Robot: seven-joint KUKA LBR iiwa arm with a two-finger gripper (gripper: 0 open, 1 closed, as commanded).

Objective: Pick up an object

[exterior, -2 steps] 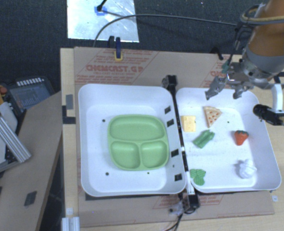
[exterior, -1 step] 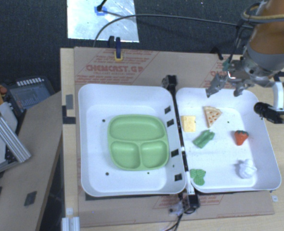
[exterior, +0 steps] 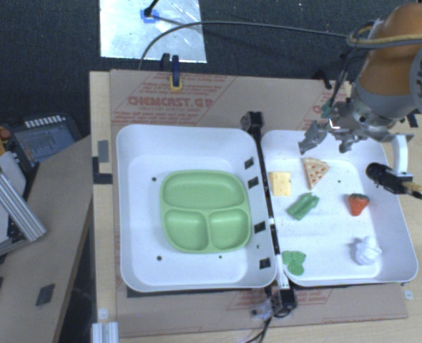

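My gripper (exterior: 330, 141) hangs open over the back of the right bin (exterior: 397, 263), its two fingers spread apart with nothing between them. Just below it lies a pizza slice (exterior: 315, 171). A yellow cheese square (exterior: 280, 184) and a green pea pod (exterior: 302, 206) sit left of the slice. A red strawberry (exterior: 358, 204) lies to the right, a white crumpled object (exterior: 367, 251) near the front right, and a green leaf (exterior: 294, 261) at the front left corner.
The left bin (exterior: 136, 191) holds a green three-compartment plate (exterior: 204, 211). A black divider bar (exterior: 262, 191) runs between the bins. A black cylinder (exterior: 386, 177) on the arm juts over the right bin's right side.
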